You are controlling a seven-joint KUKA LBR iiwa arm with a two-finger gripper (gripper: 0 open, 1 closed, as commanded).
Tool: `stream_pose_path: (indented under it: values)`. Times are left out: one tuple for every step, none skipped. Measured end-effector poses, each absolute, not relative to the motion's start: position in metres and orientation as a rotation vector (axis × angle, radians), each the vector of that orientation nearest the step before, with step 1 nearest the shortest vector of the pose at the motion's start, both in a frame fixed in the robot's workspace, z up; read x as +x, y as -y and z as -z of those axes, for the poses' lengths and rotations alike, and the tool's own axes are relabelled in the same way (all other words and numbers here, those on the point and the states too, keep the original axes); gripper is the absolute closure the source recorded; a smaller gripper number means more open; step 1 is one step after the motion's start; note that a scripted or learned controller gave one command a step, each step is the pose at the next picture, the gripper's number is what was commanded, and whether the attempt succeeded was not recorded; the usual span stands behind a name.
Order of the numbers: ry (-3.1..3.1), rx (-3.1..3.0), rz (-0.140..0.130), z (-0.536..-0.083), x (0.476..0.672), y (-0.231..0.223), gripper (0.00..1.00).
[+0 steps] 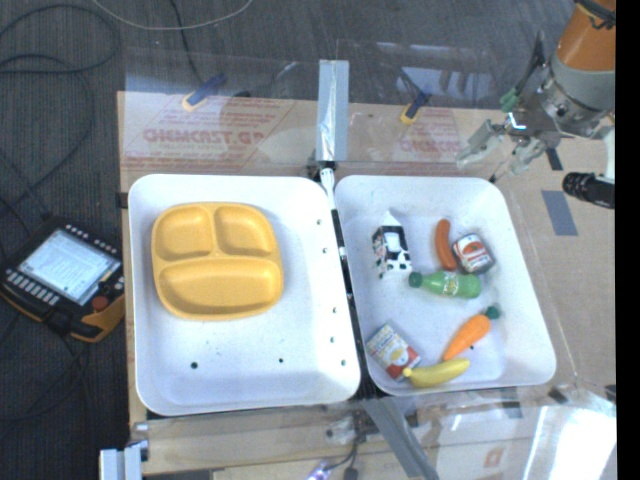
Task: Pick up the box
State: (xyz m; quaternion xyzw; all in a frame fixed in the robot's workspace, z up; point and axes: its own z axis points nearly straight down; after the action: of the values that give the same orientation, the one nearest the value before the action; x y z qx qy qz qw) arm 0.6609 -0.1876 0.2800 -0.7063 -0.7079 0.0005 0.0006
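A small red and white box point(390, 349) lies flat near the front of the right bin point(520, 230), beside a yellow banana point(438, 372). My gripper point(502, 155) hangs above the bin's far right corner, well away from the box. Its two fingers are spread open with nothing between them. The orange band of the arm point(588, 36) shows at the top right.
The right bin also holds a cow-patterned carton point(392, 250), a sausage point(443, 242), a red can point(472, 254), a green bottle point(447, 285) and a carrot point(468, 336). A yellow divided tray point(216, 259) sits in the left bin point(170, 368). A pendant point(62, 278) lies at far left.
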Motion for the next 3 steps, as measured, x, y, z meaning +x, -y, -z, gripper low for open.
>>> stream_pose_path:
  values:
    - [2.221, -2.241, 0.021, -0.127, 0.573, 0.187, 0.00]
    - [2.159, -2.286, -0.004, -0.101, 0.597, 0.205, 0.00]
    - [2.123, -2.233, -0.074, -0.088, 0.640, 0.204, 0.00]
